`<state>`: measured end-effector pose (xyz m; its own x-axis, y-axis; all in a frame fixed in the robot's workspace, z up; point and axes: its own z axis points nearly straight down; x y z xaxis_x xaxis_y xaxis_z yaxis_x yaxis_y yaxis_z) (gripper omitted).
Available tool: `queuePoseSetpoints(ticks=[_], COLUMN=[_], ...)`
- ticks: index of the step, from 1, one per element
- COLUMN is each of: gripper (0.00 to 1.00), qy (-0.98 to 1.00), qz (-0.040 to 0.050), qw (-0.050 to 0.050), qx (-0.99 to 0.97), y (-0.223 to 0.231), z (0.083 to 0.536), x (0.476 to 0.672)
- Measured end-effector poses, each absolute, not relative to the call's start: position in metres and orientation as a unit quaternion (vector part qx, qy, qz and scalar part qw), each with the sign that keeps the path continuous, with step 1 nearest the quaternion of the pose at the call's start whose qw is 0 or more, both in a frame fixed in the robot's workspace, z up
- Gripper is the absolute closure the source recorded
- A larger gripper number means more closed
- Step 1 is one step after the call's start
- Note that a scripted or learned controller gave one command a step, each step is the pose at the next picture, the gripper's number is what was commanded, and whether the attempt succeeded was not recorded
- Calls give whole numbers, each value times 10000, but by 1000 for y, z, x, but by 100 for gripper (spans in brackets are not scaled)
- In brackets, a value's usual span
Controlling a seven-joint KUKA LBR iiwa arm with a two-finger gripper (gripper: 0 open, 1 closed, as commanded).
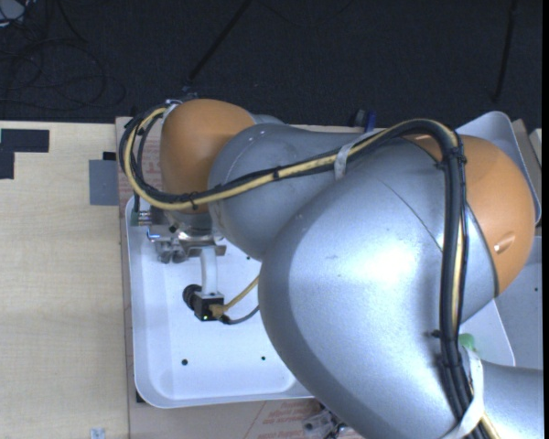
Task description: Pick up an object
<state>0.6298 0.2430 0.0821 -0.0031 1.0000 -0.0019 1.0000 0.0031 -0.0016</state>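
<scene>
Reaching in from the right, the arm point(375, 273) hangs over both bins and hides most of them; its orange-banded wrist point(201, 144) sits above the far end of the left bin point(165, 378); the jaws point down into that bin, toward its far left part, over bare white floor; whether they stand wide or narrow I cannot tell, too small and too slanted a look; nothing can be made out held in them.

Task's thing: cannot be placed with any certainty; the bin floor that shows carries a few dark specks point(185, 362), too small to name; a small green scrap point(465, 341) shows by the cable at the near right, over the right bin point(522, 327), and I cannot tell whether it lies in the bin or belongs to the arm.

Pale tabletop point(46, 291) to the left, with dark patches point(18, 149) at its far side.

Progress, as a judgement: little or nothing done; no object raised, no grip shown; left to do: settle on a thing, close on it, lift it clear of the bin.
</scene>
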Motion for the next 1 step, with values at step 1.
queuePoseSetpoints(ticks=[1], gripper=[100], qy=[7064], qz=[-30], qw=[-14], qx=[7078], y=[242], z=[87], x=[610])
